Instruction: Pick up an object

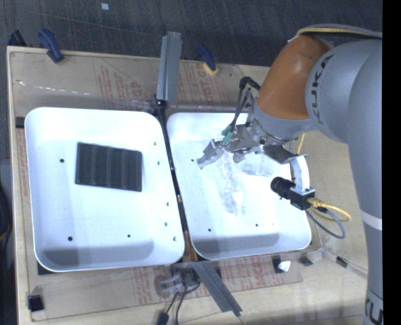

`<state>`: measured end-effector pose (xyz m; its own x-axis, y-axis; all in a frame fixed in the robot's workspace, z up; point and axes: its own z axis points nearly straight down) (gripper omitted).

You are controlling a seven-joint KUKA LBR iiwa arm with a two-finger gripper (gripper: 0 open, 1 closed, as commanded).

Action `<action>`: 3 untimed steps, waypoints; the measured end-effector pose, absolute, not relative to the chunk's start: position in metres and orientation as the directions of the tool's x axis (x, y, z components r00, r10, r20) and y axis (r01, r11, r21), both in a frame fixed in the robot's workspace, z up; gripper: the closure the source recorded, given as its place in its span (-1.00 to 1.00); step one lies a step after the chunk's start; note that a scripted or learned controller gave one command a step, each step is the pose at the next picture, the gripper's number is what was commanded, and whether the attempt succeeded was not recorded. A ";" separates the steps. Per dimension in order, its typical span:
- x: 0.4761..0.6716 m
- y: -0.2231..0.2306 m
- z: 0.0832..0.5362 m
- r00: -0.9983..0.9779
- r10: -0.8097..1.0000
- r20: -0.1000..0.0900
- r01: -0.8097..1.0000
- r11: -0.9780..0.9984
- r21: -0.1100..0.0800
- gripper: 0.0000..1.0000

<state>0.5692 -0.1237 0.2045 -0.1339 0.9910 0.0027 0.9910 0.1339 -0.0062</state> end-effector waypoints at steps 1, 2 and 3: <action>0.606 -0.180 0.195 0.114 0.993 -0.001 0.993 -0.114 -0.001 -1.00; 0.542 -0.198 0.282 0.399 0.917 -0.001 0.917 -0.399 0.000 -1.00; 0.544 -0.200 0.303 0.286 0.958 -0.001 0.958 -0.286 -0.002 -1.00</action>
